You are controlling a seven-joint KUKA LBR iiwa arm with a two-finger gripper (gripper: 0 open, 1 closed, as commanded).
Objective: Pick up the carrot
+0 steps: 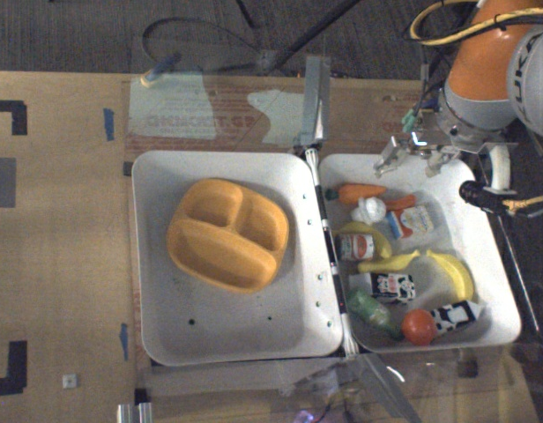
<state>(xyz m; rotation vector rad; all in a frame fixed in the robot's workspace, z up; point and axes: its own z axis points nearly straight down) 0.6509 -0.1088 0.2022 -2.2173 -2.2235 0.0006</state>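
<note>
Red and round, a tomato (pixel 419 326) sits at the lower edge of the right bin (pixel 499 263), with a black-and-white cow-print carton (pixel 454 316) touching it on the right and another (pixel 392 286) just up-left. Above these lie two bananas (pixel 455 272), then a small can (pixel 356 245) and a white bottle (pixel 371 209). The carrot (pixel 362 192) lies in the bin's upper left part, near the top wall, its long axis almost level across the frame, tilted slightly; the taper is hard to read. Farther up, the gripper (pixel 415 154) hangs over the bin's top rim, up-right of the carrot and apart from it, fingers spread wide with nothing between them. The left bin (pixel 157 307) holds an orange divided plate (pixel 227 233).
</note>
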